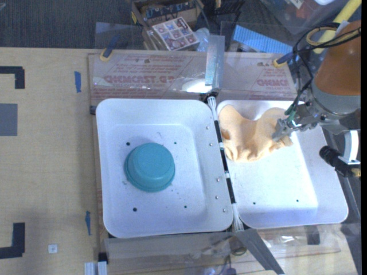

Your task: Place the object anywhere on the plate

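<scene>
A teal round plate (pixel 150 166) lies in the middle of the left bin (pixel 114 211), seemingly upside down like a shallow dish. The object is a soft tan, cloth-like lump (pixel 248 134) at the back left of the right bin (pixel 298 205), resting against the divider between the bins. My gripper (pixel 283 130) hangs down from the right and its tip is at the lump's right edge, touching or overlapping it. The tip is small and dark against the tan lump, so its grip is unclear.
The grey arm with its orange band (pixel 338 62) and cables fills the upper right corner above the right bin. A black part (pixel 335 156) sticks out over that bin's right rim. Clear plastic sheets and boxes lie behind the bins.
</scene>
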Motion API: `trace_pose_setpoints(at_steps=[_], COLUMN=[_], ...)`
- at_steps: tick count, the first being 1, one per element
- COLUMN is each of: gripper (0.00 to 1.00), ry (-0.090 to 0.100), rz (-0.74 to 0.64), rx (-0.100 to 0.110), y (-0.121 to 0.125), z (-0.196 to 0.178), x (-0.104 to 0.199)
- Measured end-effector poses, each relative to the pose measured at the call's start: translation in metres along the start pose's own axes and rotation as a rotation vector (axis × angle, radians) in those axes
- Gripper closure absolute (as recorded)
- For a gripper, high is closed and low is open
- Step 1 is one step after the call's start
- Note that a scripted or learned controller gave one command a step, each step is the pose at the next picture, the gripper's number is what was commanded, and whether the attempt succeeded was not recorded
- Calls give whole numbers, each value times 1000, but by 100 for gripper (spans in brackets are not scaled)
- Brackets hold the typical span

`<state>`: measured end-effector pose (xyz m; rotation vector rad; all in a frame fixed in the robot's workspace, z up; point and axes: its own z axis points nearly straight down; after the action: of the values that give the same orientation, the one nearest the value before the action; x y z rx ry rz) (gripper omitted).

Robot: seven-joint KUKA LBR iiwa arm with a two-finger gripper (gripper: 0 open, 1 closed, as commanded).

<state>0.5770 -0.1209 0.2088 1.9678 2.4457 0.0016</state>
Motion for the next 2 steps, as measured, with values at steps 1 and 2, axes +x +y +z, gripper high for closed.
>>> trace_pose_setpoints(at_steps=[1, 2], gripper=[100, 100], ry=[-1, 1], rz=[0, -398], rx=[-1, 1], y=[1, 9], z=[-16, -24], x=[-1, 41])
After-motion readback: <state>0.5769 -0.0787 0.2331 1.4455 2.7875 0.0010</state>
